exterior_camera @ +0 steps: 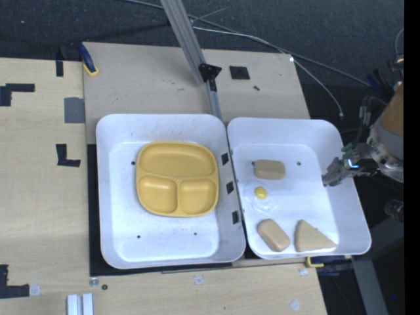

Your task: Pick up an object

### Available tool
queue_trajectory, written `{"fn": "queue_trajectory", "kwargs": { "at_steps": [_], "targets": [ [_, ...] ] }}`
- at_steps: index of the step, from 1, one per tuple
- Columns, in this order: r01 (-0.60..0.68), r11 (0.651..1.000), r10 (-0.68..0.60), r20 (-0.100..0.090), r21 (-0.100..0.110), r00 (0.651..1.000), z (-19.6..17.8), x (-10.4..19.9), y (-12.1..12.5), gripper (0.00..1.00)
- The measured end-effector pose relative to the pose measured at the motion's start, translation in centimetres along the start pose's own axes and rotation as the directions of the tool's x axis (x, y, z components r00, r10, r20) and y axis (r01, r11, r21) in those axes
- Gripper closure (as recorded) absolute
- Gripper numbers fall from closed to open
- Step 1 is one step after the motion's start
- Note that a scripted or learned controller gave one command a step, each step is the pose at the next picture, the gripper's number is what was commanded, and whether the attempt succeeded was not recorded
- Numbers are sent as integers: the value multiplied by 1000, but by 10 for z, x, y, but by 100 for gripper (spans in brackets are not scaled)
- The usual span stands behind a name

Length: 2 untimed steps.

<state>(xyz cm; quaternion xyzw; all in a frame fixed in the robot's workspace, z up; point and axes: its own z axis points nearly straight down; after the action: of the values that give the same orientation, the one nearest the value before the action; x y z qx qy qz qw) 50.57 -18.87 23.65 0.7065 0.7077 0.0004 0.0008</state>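
1. Two white bins sit side by side on a wooden bench (39, 176).
2. The left bin (118, 241) holds a yellow plate (177, 178) with three parts: one big part at the top and two small parts below.
3. The right bin (315, 133) holds four small things.
4. A tan block (269, 169) lies near the top of this bin.
5. A little yellow ball (261, 192) sits just below the block.
6. A tan roll (273, 234) lies near the bottom edge.
7. A tan wedge (314, 237) lies just beside the roll, on its right.
8. The gripper (335, 174) is at the right rim of the right bin, up above the wedge.
9. It is dark and small here, so I cannot tell how the gripper is set.
10. The gripper is well apart from all four things, and none of them is in it.
11. A grey pole (184, 28) leans in from the top and meets the bench between the two bins.
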Motion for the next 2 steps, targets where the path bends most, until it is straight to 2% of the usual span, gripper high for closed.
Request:
{"fn": "queue_trajectory", "kwargs": {
  "at_steps": [1, 2],
  "targets": [
    [3, 1000, -3, -1, 2, 1000, -7, 54, 2, 100],
    [2, 1000, -2, 0, 4, 1000, 7, 104, 5, 100]
  ]
}}
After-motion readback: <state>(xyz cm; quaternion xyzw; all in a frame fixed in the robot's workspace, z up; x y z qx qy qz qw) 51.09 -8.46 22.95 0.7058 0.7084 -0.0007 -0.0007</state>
